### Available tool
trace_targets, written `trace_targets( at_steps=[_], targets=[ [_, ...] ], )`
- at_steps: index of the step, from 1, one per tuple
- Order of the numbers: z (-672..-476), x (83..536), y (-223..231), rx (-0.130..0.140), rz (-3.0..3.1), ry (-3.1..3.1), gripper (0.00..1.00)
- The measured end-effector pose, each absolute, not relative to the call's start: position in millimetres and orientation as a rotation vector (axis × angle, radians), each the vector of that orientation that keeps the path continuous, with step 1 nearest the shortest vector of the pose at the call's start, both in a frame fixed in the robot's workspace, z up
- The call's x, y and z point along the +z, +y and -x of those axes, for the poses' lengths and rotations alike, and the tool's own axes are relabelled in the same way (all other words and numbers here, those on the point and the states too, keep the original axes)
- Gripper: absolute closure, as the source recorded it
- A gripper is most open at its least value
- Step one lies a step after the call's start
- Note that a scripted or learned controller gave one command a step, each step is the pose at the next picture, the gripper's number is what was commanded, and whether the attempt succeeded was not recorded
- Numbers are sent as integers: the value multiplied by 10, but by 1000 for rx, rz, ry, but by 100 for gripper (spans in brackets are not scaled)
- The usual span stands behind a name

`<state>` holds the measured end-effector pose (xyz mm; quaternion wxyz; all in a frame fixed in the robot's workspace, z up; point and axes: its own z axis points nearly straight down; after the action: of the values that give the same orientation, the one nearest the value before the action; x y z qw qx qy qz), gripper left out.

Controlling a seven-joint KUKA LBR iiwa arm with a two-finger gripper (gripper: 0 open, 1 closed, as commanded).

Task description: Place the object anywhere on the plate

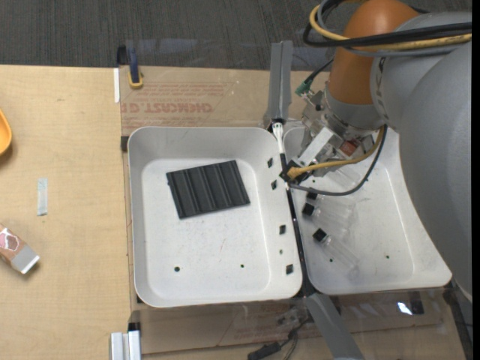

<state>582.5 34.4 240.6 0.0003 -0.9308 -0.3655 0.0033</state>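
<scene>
Camera view | pincer (324, 223) — state unclear | black ridged plate (208, 188) — left bin (150, 276), apart

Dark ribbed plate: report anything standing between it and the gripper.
Only the adjoining rims of the two bins stand between them. The gripper hangs low over the right bin, just beside that divide, and the plate lies flat in the left bin. I cannot make out the object itself.

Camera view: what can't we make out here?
- Gripper: in the right bin, its fingers are too small and faint to judge.
- Object to place: cannot be picked out near the gripper.
- Orange item: cut off by the left edge.
- Arm: hides the right bin's far corner.
</scene>
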Motion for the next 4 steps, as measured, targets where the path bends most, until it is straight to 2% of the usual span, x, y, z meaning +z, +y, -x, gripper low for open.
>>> trace_targets(
  at_steps=[1, 2, 3, 4],
  targets=[
    [-5489, 2715, 961, 8, 3021, -866, 100],
    [-5557, 1757, 1857, 9, 3071, -673, 100],
    [-5559, 1763, 1859, 7, 3070, -674, 0],
    [-6284, 2021, 2230, 2, 3113, -434, 0]
  ],
)
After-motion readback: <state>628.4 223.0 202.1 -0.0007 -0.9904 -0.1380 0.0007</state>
